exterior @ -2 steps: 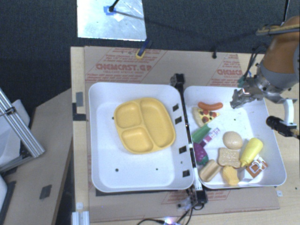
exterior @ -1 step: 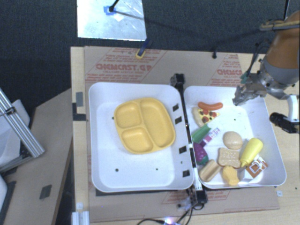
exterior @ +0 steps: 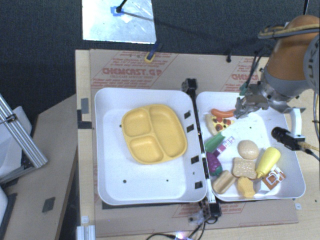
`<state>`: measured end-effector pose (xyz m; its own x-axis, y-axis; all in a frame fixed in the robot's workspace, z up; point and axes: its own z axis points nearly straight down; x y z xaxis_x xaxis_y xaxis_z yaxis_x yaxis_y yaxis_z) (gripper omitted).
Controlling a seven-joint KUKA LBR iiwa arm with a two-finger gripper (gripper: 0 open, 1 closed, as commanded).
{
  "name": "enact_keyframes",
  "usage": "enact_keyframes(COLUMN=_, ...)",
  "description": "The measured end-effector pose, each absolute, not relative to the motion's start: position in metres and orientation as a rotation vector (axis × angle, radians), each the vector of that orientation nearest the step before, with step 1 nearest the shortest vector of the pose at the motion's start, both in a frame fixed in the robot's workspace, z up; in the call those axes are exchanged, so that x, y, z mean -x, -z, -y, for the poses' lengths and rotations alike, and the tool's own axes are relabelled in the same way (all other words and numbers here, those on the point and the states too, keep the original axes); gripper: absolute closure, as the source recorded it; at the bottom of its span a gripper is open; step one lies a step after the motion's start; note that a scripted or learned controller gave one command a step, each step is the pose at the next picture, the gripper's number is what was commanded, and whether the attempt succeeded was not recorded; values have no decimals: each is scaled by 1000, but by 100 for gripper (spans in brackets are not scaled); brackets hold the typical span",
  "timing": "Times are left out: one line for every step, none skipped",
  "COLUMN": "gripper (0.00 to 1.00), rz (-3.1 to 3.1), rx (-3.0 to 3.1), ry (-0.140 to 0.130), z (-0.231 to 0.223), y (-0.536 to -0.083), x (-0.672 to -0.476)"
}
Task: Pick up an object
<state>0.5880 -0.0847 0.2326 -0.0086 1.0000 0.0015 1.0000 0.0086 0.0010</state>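
A single fixed camera looks down from above the bench at a slant, far enough back to take in both shallow white plastic bins (exterior: 150,194) side by side across the middle of the frame. The view faces the far end of the bench, so the brown printed cardboard sheet (exterior: 135,69) under the bins and dark carpet fill the upper part. The grey arm with its orange band (exterior: 292,46) enters at the upper right edge.

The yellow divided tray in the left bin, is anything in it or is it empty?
Empty. The yellow tray lies flat in the left bin, all three compartments bare; the toy food sits in the right bin.
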Motion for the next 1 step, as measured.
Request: enact_keyframes(gripper=100, rz=2228, rx=2212, ry=-1, z=37, y=-234, x=-554)
